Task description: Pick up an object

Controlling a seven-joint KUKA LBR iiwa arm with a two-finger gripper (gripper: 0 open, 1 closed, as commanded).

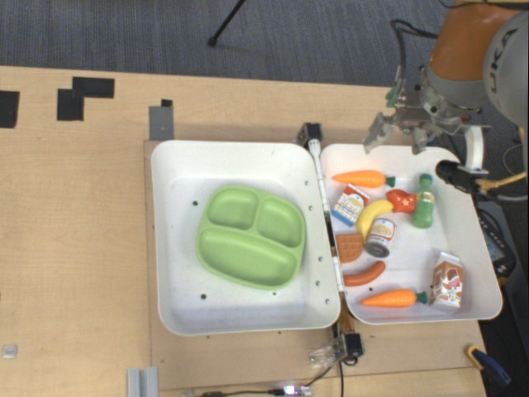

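The right bin (475, 246) holds several toy foods: a carrot (359, 178) at the back, a small box (350, 204), a banana (374, 217), a can (380, 236), a red piece (401, 199) and a green bottle (424, 201). Toward the front lie a brown biscuit (350, 246), a sausage (364, 274), a second carrot (388, 299) and a small carton (447, 281). My gripper (397, 141) hangs over the bin's far edge, behind the back carrot. It is open, with nothing between its fingers.
The left bin (178, 304) holds a green divided plate (250, 236). A divider (324, 213) runs between the two bins. The arm (471, 40) comes in from the upper right, and cables (496, 184) trail along the right bin's far corner.
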